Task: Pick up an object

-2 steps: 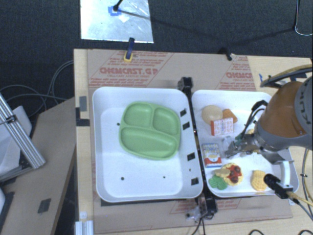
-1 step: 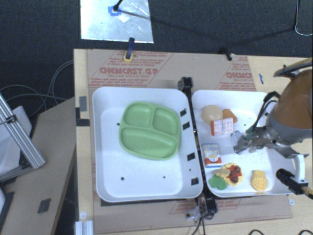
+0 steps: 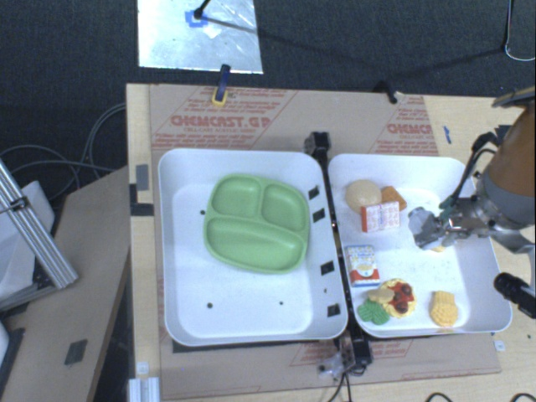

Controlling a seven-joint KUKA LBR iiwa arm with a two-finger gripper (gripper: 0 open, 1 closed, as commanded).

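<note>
In the right bin [image 3: 477,308] my gripper [image 3: 424,229] hangs near the middle, reaching in from the right. Just left of it lie a red-and-white carton [image 3: 380,218], a tan bread roll [image 3: 363,193] and an orange piece [image 3: 393,197]. Lower down sit a small blue-and-white box [image 3: 362,264], a pizza-like toy with green and red bits [image 3: 390,299] and a yellow waffle-shaped piece [image 3: 444,307]. Nothing shows between the fingers.
The left bin [image 3: 184,308] holds a green divided plate [image 3: 255,223]. A black clip strip [image 3: 327,224] runs between the bins. Cables and a metal frame [image 3: 33,241] lie at the far left, off the bench.
</note>
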